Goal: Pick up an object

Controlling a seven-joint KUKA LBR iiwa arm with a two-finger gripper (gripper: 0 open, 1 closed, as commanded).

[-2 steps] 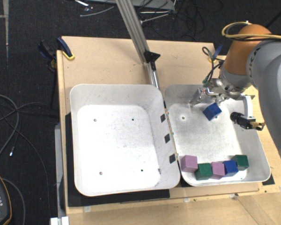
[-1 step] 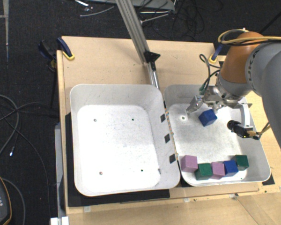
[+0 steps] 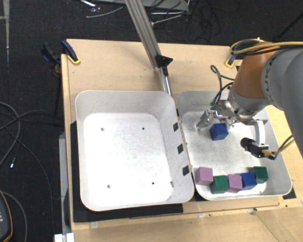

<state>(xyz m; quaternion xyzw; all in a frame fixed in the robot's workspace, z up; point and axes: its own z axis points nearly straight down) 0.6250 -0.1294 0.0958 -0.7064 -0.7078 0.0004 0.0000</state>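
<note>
My bench [image 3: 121, 67] is a pale tan board, and on it sit two shallow white bins side by side. The left bin [image 3: 123, 150] has a speckled floor with a few small dark dots near its corners. The right bin [image 3: 192, 107] is where I am working. Between the two runs a seam with small black clips. Around the bench the floor [image 3: 25, 24] is dark carpet, strewn with loose cables, and a grey metal rail [image 3: 141, 24] slants down from the top toward the gap between the bins. A blue-and-yellow clamp [image 3: 68, 52] grips the bench's far left corner (another yellow one sits at the far right corner). I can read no writing or labels anywhere.

My gripper [image 3: 212, 121] hangs low over the far part of the right bin, and a blue cube [image 3: 218, 131] sits directly under it, touching or nearly so; whether my fingers are apart or pressed together I cannot tell. Along the near wall lies a row of cubes: purple [image 3: 204, 175], green [image 3: 220, 184], purple [image 3: 235, 182], blue [image 3: 248, 179] and green [image 3: 260, 173].
</note>
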